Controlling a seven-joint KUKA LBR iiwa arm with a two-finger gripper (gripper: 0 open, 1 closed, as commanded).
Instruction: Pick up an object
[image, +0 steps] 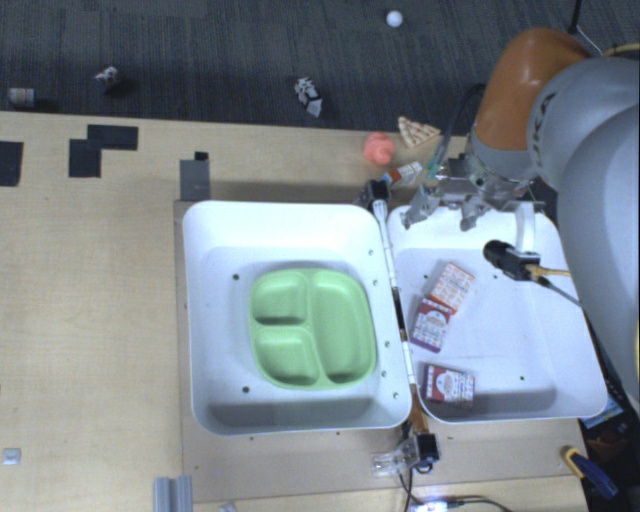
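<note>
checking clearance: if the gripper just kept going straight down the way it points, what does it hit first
Probably bare floor at the far end of the right bin: the gripper hangs there, short of the small packets. Depth is unclear.

No readable text here. The three small packets in the right bin carry red-and-white printing, but it's too small and blurred to make out any words.

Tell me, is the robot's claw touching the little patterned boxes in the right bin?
Apart. The camera view shows the gripper near the bin's far end, with bare white floor between it and the nearest patterned box.
</note>
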